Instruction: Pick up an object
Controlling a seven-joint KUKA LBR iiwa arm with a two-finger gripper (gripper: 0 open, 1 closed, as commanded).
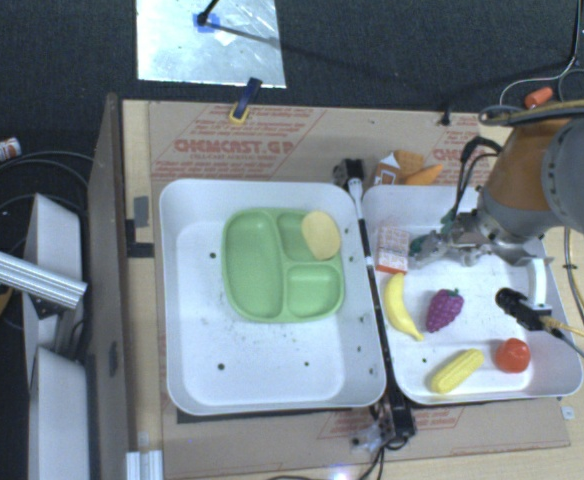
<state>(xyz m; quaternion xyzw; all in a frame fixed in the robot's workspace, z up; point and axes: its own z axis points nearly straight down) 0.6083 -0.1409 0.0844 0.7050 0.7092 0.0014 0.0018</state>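
While claw (424, 248) grip unclear | one banana (402, 306) | one corn (456, 370) | one tomato (512, 354)

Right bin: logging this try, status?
Tool low over right bin, near its back. Banana, grapes, corn, tomato lie loose. Nothing blocking.

One fixed camera, high above the bench (272, 133), looking down at a slant, both bins within frame, far enough to take in floor beyond, gripper (427, 248) right of centre, left bin (187, 268) to its left, arm (547, 173) reaching in from its right
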